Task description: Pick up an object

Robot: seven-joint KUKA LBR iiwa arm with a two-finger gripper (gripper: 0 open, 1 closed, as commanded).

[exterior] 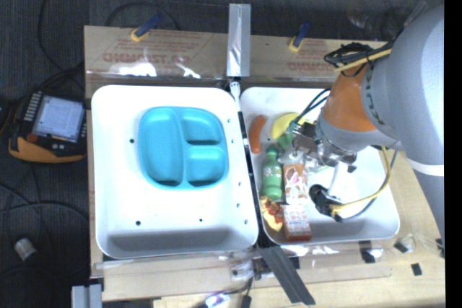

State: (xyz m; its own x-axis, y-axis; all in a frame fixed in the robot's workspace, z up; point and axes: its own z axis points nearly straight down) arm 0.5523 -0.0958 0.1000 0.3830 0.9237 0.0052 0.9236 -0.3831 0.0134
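gripper [307,155] low in right bin [375,223], center-right of frame | grip: can't tell tbh | green bottle [272,175] just left of it | blue tray [184,146] in left bin [115,213]

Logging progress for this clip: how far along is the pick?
Nothing looks lifted yet: the green bottle, snack packet and orange item all lie in the right bin. In hand: the arm is lowered over that bin, its hand near the packet. Left: a confirmed grasp and lift.
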